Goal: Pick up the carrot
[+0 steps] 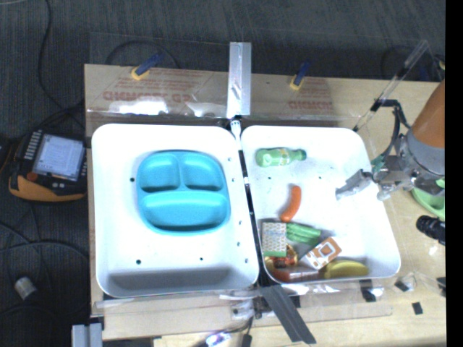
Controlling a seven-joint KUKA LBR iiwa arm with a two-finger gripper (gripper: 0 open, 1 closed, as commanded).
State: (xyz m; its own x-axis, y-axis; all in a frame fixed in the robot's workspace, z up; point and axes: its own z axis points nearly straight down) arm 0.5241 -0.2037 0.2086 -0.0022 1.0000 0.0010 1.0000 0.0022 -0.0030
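A: Where is the carrot (291,202) lying?

B: Centre-right of the frame, in the right bin (362,144). The gripper (352,184) is hovering right of it; its grip, I cannot tell. It is risking catching the clutter below.

Grey arm (423,157) with orange band (432,118) above wrist, black cable looping alongside, small grey metal gripper (353,184) at the tip.

The arm (427,132) is running off the right edge, only its wrist end showing. The pile (304,250) at the right bin's (362,215) near side is overlapping itself, its lower items too small and crowded to identify.
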